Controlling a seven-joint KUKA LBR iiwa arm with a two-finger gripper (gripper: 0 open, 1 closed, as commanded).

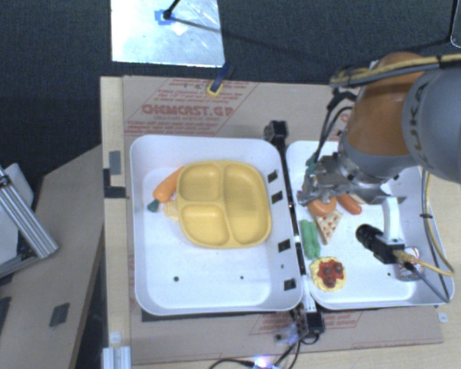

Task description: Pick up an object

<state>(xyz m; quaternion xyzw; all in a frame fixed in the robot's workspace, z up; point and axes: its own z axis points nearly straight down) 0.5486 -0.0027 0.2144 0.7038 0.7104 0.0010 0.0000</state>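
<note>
We see the gripper (320,193) low in the right bin (369,294), right over a sausage (323,206), with a second sausage (349,203) just beside. Below it lie a pizza slice (328,226), a green pod (310,238) and a round mini pizza (328,274). Left of the gripper, the other bin (157,283) holds a yellow divided plate (219,204) and a carrot (167,185). How far the gripper is open, we cannot tell.

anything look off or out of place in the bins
One thing: the yellow divided plate in the left bin sits partly on top of the toy carrot, which pokes out from under its left edge. The food toys in the right bin lie loose, nothing spilled.
</note>
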